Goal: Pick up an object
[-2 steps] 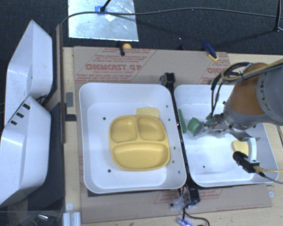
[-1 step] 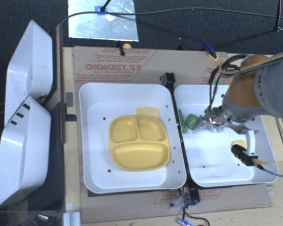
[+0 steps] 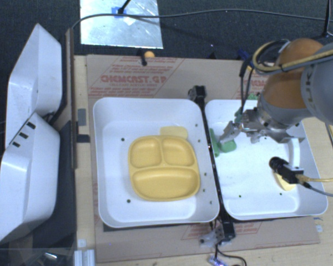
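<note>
Green was what caught my eye first; a small green object (image 3: 226, 144) lay in the right bin (image 3: 255, 201), close against its left wall and just beside the divider between the two bins; I judged it a light, thin plastic piece, probably stiff and a little slick, so I would have taken it across its narrow width rather than along its length, keeping clear of the wall; the gripper (image 3: 231, 132) hung directly over it, near or perhaps touching, and whether its pincer stood wide or narrow I could not tell from that slant; nothing showed between the tips, so I counted nothing as held; a pale yellow piece (image 3: 287, 183) sat further right in the same bin; the left bin (image 3: 114, 204) carried a yellow divided tray (image 3: 164, 168), too broad for a clean pinch, I reckoned.
</note>
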Controlling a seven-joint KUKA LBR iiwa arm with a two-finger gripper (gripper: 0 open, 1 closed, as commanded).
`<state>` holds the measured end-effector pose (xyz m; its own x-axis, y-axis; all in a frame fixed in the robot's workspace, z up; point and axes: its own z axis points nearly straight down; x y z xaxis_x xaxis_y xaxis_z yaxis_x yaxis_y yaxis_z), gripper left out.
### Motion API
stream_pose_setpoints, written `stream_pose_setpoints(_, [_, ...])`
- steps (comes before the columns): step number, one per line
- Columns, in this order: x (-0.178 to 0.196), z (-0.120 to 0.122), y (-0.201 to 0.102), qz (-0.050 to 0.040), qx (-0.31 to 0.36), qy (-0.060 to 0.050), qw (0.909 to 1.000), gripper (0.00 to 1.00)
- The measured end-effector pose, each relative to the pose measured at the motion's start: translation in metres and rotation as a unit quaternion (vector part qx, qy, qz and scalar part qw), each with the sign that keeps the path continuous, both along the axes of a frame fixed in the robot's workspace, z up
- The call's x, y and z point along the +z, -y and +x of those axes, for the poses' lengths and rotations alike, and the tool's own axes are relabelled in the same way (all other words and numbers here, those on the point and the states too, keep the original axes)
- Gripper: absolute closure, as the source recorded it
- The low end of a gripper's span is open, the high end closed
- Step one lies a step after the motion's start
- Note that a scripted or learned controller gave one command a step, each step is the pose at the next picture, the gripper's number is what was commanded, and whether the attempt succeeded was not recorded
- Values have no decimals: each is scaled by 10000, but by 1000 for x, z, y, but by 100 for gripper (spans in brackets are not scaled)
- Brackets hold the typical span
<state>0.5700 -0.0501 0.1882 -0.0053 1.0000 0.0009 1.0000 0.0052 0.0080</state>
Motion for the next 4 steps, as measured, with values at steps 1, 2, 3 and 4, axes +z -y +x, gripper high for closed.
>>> stream_pose_setpoints(1, [-108, 19, 48, -6, -40, -65, 10000, 0])
stream_pose_setpoints(2, [1, -22, -11, 3, 0, 11, 10000, 0])
stream_pose_setpoints(3, [48, 32, 6, -7, -23, -12, 10000, 0])
stream_pose_setpoints(4, [-95, -2, 34, -5, -40, -95, 9999, 0])
